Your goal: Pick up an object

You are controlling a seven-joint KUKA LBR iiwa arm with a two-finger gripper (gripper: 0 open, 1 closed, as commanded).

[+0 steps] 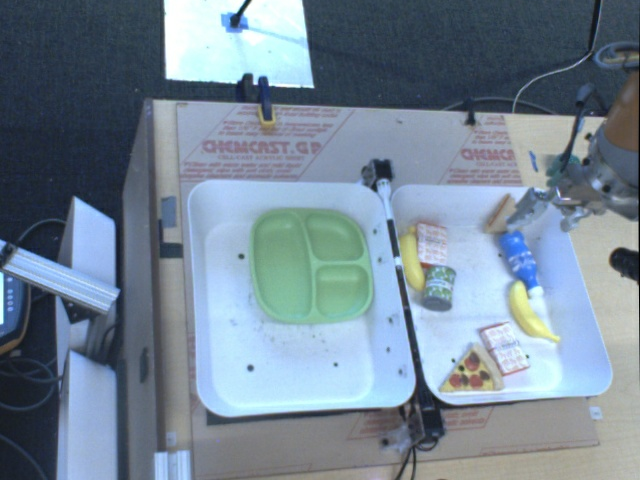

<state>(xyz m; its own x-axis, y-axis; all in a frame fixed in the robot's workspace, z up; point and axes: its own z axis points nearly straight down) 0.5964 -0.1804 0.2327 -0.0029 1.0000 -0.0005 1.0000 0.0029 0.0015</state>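
Observation:
The right bin [590,363] holds several items. A blue bottle [519,258] lies near its far right, with a yellow banana [531,314] just in front of it and a wooden block [499,213] at the far wall. My gripper [556,206] hangs over the bin's far right corner, just above and right of the bottle's top. Nothing shows in its grasp. A second banana [408,259], a red-and-white packet [432,243] and a small can [438,288] lie at the bin's left side. A pizza slice [470,372] and a small red box [503,347] lie near the front.
The left bin [215,368] carries a green divided plate [310,266]. A ridge with a clamp [378,175] separates the two bins. The arm's grey body [615,158] rises at the right edge, and cables trail behind it.

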